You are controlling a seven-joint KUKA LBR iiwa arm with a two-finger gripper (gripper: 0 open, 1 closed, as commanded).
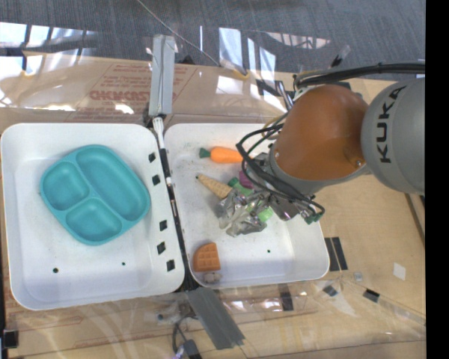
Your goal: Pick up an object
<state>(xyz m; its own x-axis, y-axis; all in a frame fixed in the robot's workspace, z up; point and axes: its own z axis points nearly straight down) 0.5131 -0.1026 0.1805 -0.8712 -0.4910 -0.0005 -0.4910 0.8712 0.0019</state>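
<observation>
I see the claw (243, 217) lowered into the right bin (303, 256), near its middle; the grey arm (393, 137) and its orange band (322, 133) cover much of the bin behind it; I cannot tell how the claw stands, since cables and metal parts blur together there. A green piece (264, 214) shows at the claw's right edge, touching the metal; whether it is gripped I cannot tell. An ice-cream cone (213, 185) lies just up and left of the claw, its tip pointing toward it; a carrot (223, 155) lies farther up, near the bin's far wall; a waffle (206, 257) lies below and left of the claw, by the near wall, well apart from it. Far left of the claw, in the left bin (30, 275), rests a teal divided plate (95, 194).
</observation>
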